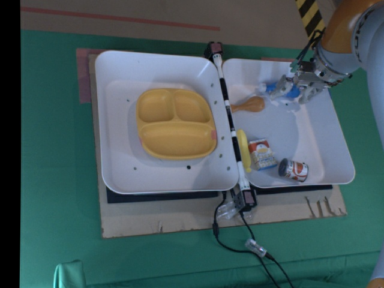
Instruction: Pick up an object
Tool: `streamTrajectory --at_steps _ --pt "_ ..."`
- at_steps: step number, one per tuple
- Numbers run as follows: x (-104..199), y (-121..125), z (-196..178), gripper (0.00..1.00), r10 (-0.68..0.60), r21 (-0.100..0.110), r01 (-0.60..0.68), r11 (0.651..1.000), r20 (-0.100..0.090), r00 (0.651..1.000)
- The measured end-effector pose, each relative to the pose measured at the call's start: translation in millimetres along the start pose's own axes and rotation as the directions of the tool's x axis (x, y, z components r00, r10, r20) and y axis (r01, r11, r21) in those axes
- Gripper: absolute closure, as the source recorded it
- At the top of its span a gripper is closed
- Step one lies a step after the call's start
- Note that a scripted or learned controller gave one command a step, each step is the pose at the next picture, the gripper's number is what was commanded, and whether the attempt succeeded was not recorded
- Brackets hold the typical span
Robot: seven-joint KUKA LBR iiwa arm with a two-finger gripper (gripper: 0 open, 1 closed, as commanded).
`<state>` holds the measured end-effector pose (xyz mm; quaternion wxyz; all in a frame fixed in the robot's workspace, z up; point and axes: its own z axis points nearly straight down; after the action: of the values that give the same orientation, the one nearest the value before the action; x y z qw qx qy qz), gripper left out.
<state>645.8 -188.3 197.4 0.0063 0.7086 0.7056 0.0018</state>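
Bins [120,77]: two; one yellow tray [175,123], one drumstick [249,105], one can [293,170]. End effector [298,92] grip: cannot tell.

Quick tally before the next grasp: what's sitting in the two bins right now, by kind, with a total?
Yellow divided plate, left bin: 1
Drumstick toy, right bin: 1
Blue and white toy by the gripper: 1
Yellow banana-like piece: 1
Small snack box: 1
Can: 1
Total: 6

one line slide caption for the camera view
KUKA arm's gripper over a blue-and-white toy in the right bin; yellow divided plate in the left bin.
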Motion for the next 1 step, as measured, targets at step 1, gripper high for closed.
streamTrajectory --at_steps 1 --pt "-2.6 2.9 -17.9 1.00 0.004 -0.014 -0.004 1.000 0.008 1.000"
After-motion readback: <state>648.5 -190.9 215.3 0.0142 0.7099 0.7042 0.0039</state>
